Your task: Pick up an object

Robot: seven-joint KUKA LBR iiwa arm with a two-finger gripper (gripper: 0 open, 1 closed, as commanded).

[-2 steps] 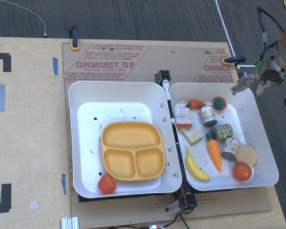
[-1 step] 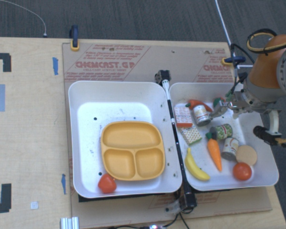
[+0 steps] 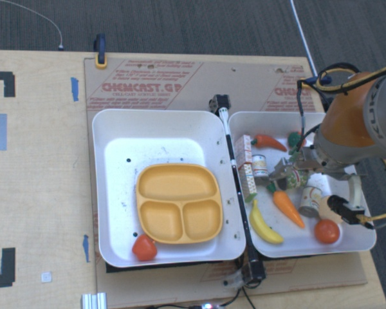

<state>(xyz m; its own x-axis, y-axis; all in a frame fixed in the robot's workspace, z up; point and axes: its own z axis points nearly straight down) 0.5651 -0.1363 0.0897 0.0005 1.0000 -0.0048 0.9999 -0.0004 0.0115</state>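
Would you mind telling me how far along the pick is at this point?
Done: the arm has reached into the right bin, with the gripper low among the toys near the carrot. In hand: nothing visibly between its fingers. Left: grasping and lifting something; the banana, right-bin tomato and can lie on the bin floor.
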